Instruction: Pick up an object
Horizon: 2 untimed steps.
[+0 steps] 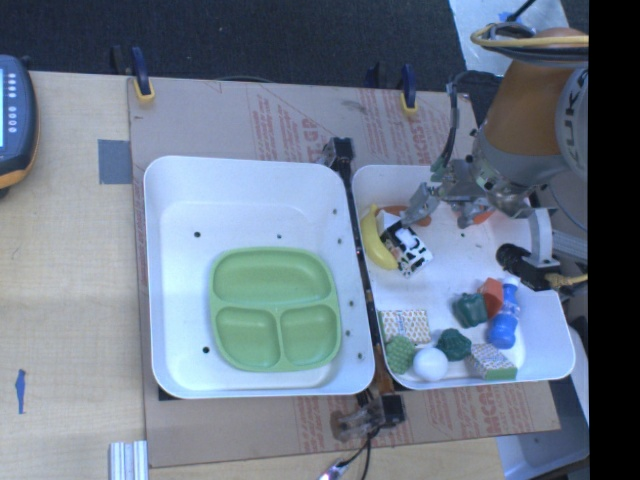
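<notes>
The gripper (432,200) was seen at the back of the right bin (560,353), reached in from the right on the grey arm (530,98) w/ orange band. How far the tool was open could not be told: the tip was small, dark and partly lost against wrist hardware and cables. Nothing was seen held in it. It was positioned just beside a yellow banana (377,240) and a black-and-white object (408,250), near the bin's left wall; contact w/ either could not be confirmed.

Remaining candidates were located at the bin's front: a patterned packet (405,323), green items (401,353) (454,344) (468,309), a white ball (431,363), a red-orange block (491,293), a blue bottle (505,320), and a sponge-like block (492,361).

A small orange item under the wrist was mostly hidden. The arm's upper part was cut off at the frame edge.

The left bin (165,183) was occupied by a green divided tray (275,308)
</notes>
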Each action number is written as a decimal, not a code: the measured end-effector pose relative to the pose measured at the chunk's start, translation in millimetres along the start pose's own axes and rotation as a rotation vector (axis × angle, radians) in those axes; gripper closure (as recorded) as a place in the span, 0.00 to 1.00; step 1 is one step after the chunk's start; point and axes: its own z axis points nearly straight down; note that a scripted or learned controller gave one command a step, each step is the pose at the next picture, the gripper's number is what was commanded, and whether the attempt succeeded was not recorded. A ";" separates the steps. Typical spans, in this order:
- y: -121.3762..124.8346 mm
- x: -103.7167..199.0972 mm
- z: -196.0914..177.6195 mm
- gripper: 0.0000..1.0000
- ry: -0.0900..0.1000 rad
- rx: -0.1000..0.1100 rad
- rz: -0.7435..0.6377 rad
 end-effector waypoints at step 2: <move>30.9 -99.5 86.8 0.00 -0.008 -0.028 0.006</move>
